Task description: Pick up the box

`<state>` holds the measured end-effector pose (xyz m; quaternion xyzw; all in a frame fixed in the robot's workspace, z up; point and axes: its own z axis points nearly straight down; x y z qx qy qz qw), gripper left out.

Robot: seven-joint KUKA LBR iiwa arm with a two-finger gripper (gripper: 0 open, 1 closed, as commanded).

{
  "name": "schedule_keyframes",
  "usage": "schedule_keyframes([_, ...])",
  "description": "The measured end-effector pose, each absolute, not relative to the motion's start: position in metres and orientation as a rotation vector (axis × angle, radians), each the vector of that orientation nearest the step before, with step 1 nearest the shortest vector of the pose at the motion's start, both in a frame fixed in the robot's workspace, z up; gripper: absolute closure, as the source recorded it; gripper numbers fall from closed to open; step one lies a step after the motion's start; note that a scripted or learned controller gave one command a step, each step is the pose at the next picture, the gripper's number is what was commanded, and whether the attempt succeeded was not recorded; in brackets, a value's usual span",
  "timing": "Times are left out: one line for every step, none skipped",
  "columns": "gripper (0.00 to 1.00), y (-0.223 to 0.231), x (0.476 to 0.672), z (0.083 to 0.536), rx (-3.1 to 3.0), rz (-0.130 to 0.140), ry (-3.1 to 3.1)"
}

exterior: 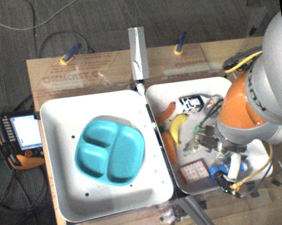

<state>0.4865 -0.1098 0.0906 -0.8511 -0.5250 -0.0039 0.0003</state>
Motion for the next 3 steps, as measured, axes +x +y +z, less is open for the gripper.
schedule_keyframes([1.00,-0.110,0.488,0.100,-2.677,-0.016,-1.651])
schedule_keyframes([1.00,-0.163,0.491,0.093,-2.946,-0.026,-1.094])
schedule_keyframes([0.00,-0.165,0.490,0.091,-2.953,-0.023,-1.095])
